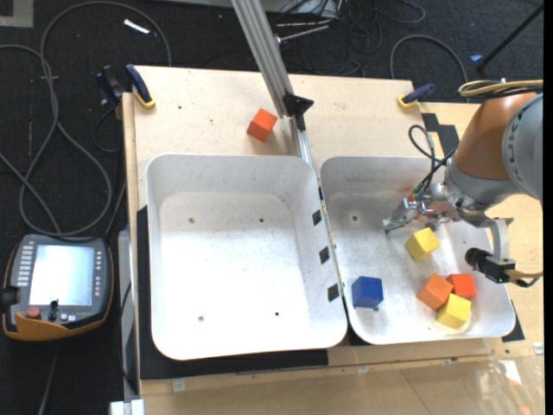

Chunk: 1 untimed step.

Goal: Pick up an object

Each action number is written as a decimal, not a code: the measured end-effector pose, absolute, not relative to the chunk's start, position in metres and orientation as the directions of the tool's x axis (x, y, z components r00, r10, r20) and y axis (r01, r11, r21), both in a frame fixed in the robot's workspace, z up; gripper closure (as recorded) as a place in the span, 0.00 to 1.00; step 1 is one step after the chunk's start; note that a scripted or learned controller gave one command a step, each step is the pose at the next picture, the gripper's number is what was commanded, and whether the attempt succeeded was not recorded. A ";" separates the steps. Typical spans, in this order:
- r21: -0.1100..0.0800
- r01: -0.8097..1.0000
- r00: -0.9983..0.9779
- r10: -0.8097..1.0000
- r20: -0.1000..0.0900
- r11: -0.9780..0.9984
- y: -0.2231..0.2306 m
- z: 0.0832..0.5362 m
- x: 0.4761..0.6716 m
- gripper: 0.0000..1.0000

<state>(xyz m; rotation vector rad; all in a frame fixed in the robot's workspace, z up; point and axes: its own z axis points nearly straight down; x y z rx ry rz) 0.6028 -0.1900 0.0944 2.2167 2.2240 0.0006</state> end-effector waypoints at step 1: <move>-0.001 1.000 0.004 1.000 0.000 -0.004 -0.223 0.096 0.570 0.00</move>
